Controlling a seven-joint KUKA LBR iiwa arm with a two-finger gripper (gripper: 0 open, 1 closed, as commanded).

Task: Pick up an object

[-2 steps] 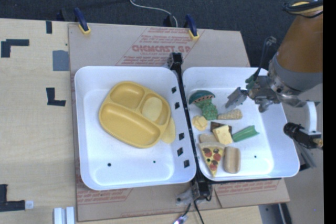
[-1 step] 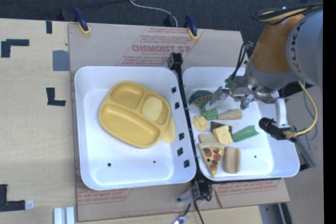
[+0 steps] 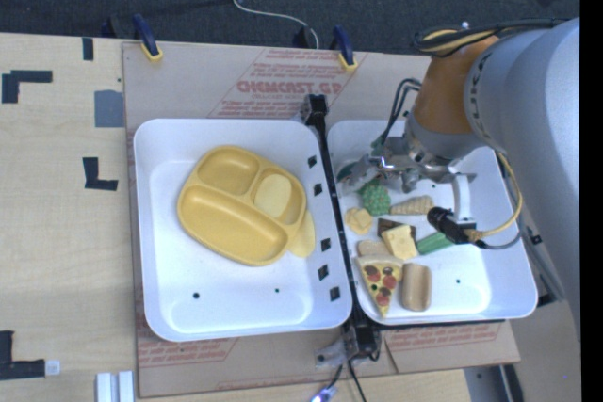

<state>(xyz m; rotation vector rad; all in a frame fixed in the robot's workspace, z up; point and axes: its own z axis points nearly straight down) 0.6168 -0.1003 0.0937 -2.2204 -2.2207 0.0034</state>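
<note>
The right bin (image 3: 499, 297) holds several toy foods. A green broccoli-like piece (image 3: 375, 200) lies at its left side, with a pale corn cone (image 3: 413, 204) beside it and a small yellow piece (image 3: 359, 220) below it. Nearer the front are a yellow cheese wedge (image 3: 400, 242), a green stick (image 3: 434, 243), a pizza slice (image 3: 381, 282) and a tan bread roll (image 3: 415, 286). My gripper (image 3: 369, 169) hangs low over the upper left of this bin, just above the green piece. I see nothing held in it.
The left bin (image 3: 160, 297) holds a yellow divided plate (image 3: 247, 204). A black divider (image 3: 325, 202) runs between the bins. The grey arm with its orange band (image 3: 452, 99) covers the right bin's upper right. A black cable (image 3: 471, 231) loops over that bin.
</note>
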